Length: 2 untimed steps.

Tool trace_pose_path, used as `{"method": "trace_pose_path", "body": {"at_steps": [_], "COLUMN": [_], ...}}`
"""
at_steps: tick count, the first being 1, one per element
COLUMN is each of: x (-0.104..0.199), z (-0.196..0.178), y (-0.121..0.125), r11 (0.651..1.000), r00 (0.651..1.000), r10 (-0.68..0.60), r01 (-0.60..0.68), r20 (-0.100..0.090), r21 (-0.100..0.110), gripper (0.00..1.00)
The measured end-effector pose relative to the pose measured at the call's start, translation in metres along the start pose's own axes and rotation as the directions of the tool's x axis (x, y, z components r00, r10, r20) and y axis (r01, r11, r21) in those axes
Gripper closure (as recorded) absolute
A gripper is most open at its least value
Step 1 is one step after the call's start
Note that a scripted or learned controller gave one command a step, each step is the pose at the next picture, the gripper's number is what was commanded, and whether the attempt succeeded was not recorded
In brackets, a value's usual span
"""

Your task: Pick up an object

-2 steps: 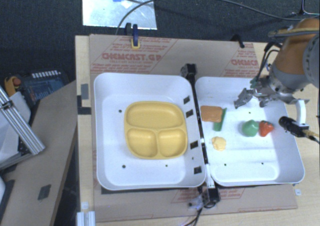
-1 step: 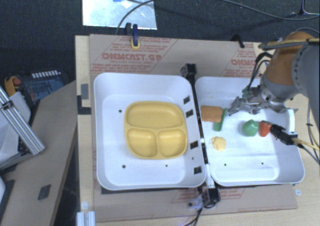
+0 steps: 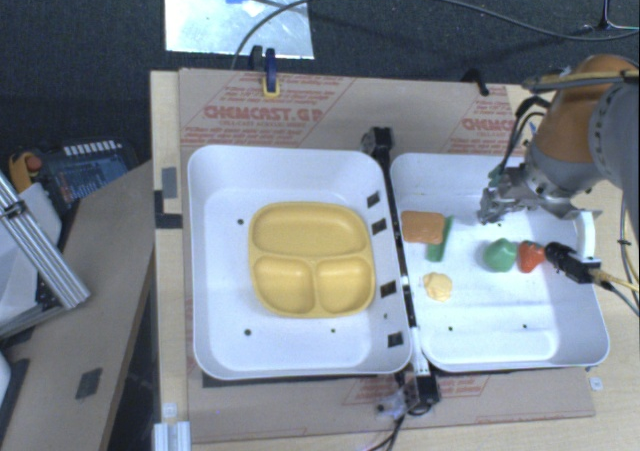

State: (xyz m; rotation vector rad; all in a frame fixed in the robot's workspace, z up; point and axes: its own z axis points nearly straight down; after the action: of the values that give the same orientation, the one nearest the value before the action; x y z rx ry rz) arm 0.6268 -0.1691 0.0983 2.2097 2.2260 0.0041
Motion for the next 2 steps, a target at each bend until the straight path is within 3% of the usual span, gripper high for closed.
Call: {"method": "trace_pose_path", "body": {"at_steps": [2], "x": [0.005], "z": [-0.109], "y": [0.011], "r11": [1.0], "r00": [1.0], "r10": [0.001], "r01": [-0.001], "r20": [0.0], "r21": [-0.004], "gripper": [1.0]}}
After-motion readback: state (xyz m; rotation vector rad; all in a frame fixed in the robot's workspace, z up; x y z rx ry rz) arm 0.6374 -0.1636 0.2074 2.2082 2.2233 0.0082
